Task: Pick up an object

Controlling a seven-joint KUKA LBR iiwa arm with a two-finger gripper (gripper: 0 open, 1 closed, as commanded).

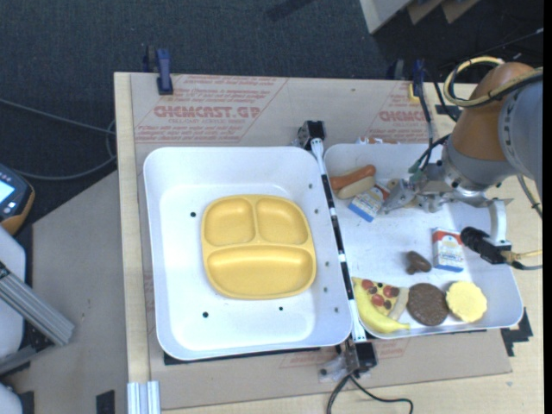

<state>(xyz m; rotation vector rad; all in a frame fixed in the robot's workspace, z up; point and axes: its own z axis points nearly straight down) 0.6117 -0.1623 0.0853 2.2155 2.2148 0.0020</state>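
Observation:
The right bin [385,247] holds several toy foods. At its back left lies a hot dog [354,179], and just in front of that a small blue and white carton [368,203]. My gripper [407,195] hangs low over the back of this bin, right beside the carton on its right side; nothing shows between its tips. Further forward sit a brown lump [418,262] and a red and white carton [448,250]. Along the front lie a banana [377,317], a pizza slice [383,293], a brown cookie [425,304] and a yellow disc [467,300].
The left bin [172,231] bears a yellow divided plate [257,245] at its middle. The arm's orange band [483,132] rises over the right bin's back right corner. Clamps stand at the bench's back edge.

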